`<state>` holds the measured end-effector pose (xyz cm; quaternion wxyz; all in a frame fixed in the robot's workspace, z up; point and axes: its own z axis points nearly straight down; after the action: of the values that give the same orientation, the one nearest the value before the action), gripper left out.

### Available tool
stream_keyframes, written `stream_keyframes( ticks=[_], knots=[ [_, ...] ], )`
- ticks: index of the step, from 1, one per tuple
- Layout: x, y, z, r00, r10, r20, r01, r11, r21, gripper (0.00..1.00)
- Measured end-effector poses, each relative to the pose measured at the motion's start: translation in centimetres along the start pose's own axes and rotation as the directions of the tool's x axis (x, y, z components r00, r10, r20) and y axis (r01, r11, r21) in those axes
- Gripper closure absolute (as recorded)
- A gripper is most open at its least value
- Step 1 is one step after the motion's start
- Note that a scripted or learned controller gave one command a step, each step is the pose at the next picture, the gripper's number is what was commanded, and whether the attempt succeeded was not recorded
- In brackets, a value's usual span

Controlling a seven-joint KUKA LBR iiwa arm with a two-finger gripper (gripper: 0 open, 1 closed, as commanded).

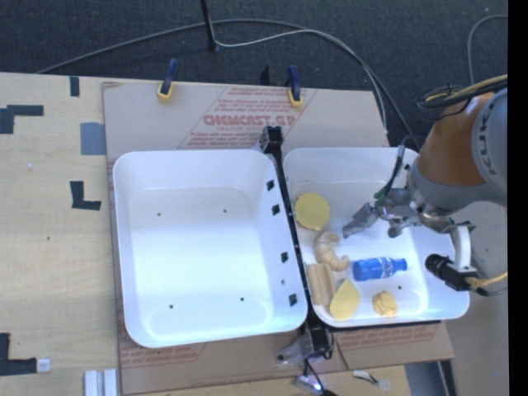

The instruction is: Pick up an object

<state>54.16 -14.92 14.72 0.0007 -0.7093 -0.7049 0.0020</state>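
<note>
camera view: the end effector (378,221) hangs over the right bin (363,167), fingers spread open with nothing between them. the blue bottle (379,267) lies on its side just below it, apart, near a yellow disc (313,210) and other yellow pieces.

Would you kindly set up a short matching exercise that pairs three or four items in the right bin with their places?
Things:
1. bottle
2. disc
3. block
4. lump

Places:
A. against the divider, near the front
B. front right area of the right bin
C. back left, near the divider
D. middle, lying on its side below the gripper

Pairs: 1-D, 2-C, 3-A, 4-B
</note>
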Motion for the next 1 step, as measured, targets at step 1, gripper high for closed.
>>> stream_keyframes(
  ticks=[1],
  knots=[
    [4.96, 1.69, 6.47, 1.000, -0.010, -0.002, 0.010, 1.000, -0.001, 0.00]
  ],
)
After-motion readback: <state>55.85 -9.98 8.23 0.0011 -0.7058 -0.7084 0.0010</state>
